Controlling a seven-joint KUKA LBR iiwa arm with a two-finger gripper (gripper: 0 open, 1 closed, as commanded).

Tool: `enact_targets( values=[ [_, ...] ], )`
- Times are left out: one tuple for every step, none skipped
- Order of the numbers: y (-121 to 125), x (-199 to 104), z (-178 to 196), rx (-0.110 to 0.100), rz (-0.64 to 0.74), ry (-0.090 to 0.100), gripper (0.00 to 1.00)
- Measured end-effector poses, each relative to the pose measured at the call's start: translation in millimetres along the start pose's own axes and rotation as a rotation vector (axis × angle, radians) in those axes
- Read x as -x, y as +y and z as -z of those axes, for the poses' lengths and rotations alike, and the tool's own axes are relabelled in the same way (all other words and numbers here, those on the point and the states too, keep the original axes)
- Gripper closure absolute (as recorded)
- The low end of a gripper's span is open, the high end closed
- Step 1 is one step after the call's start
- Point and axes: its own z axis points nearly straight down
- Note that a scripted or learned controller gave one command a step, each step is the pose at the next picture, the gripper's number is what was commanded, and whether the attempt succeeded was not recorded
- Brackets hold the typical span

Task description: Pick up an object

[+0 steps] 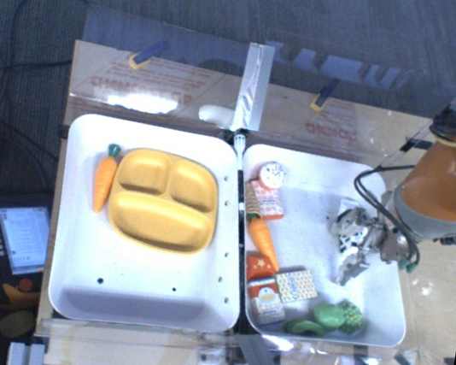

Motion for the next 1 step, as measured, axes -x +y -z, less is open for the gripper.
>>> enact_targets(
  values=[
    [0.9, -41.3, 1.4, 0.004, -0.105, -0.008, 0.0]
  ],
)
